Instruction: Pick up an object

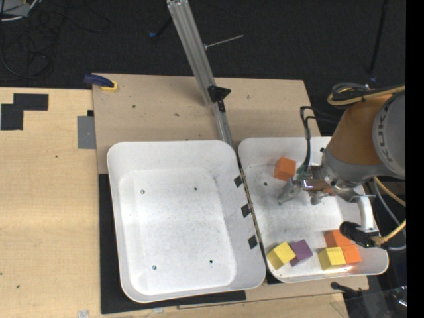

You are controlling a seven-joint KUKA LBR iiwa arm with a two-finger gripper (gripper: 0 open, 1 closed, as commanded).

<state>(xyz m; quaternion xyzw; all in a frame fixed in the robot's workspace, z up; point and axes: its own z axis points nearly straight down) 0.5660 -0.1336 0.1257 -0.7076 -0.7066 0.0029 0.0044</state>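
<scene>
While poised low in the right bin (pixel 371 265), gripper (pixel 299 189) spread and unladen beside the orange cube (pixel 285 168), seemingly lined up for a grab.

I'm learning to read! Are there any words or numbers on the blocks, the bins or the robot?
None: there is no readable text in this view. The orange block, yellow block, purple block, the right bin and the arm look plain.
</scene>
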